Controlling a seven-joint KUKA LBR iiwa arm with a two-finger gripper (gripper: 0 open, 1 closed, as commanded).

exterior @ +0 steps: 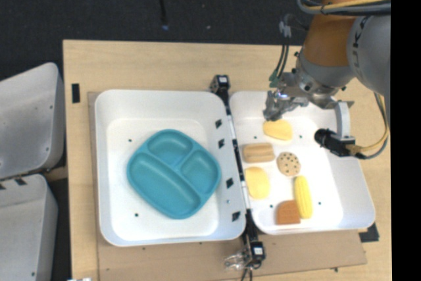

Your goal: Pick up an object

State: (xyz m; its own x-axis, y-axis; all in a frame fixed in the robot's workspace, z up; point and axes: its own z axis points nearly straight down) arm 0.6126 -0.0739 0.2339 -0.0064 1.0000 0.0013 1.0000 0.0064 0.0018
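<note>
Yellow food piece (278, 130) lies upper centre of the right bin (348, 204), gripper (276, 108) right above it, touching or nearly. Can't tell its state. I'd centre over the piece, drop straight, avoiding the tan roll (258, 153) below.

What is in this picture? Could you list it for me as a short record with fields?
left bin: white, holds a teal plastic divided tray
right bin: white, holds six toy foods
foods: pale yellow wedge, tan bread roll, speckled round cookie, yellow rounded piece, yellow corn cob, orange-brown block
gripper: low over the right bin, just above the wedge
holding anything: cannot tell
</note>
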